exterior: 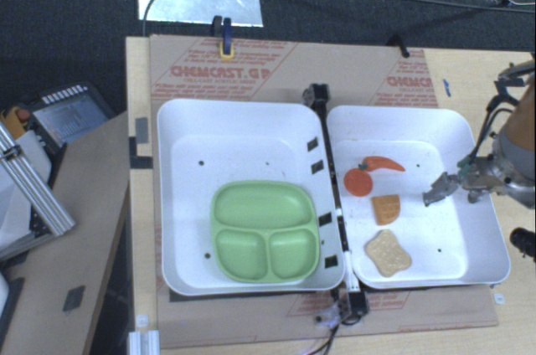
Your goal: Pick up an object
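In the right shallow white plastic bin lie four small toy foods: a round red tomato, a curved orange-red chilli pepper touching its upper right, a squarish orange wedge like cheese just below the tomato, and a pale tan lumpy slice like bread lower still. The grey two-finger gripper hangs to the right of the wedge, apart from it, holding nothing; whether it is parted cannot be told. The left white bin holds a green three-compartment plate.
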